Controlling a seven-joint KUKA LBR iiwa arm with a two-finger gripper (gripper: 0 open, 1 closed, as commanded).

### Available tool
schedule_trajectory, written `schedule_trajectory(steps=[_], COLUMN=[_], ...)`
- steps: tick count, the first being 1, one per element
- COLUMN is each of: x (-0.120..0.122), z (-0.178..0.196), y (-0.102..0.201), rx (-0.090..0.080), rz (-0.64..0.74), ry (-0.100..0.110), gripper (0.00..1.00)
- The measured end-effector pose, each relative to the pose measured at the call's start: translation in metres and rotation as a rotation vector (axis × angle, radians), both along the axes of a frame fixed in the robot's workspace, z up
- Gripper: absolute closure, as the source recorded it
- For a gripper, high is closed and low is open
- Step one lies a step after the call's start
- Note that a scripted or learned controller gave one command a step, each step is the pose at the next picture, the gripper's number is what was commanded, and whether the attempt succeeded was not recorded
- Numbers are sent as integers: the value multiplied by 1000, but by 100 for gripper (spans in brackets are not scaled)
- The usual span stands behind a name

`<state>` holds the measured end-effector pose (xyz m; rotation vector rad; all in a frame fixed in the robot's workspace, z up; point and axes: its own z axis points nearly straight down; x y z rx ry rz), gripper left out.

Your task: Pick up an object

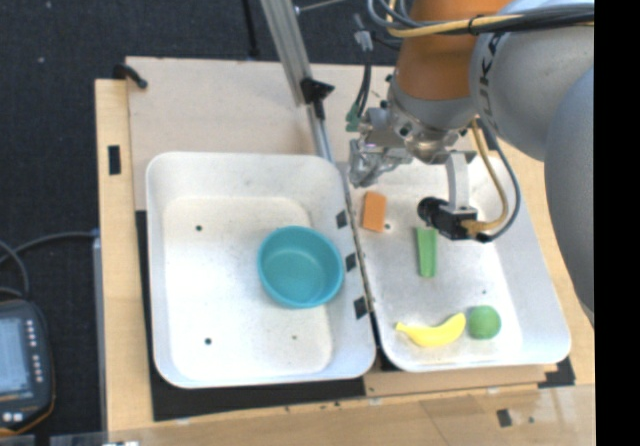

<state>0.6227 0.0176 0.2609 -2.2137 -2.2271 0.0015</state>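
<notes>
The fingers [366, 172] hang over the far left part of the right bin [520, 334]; I cannot tell if they are spread. Just near them lies an orange block [374, 212], then a green stick [427, 252], a banana [432, 332] and a green ball [484, 322]. The left bin [180, 194] holds 1 blue bowl [300, 267].

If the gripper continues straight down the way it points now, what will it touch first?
Probably the orange block, which lies just below the gripper in the right bin, near the divider. Depth is unclear from this single slanted view, so it may instead land on the bin floor beside the block.
</notes>
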Motion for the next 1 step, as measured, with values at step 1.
schedule_trajectory(steps=[1], x=[-22], z=[-15], y=[50], rx=[0], rz=[1], ry=[0], gripper=[100])
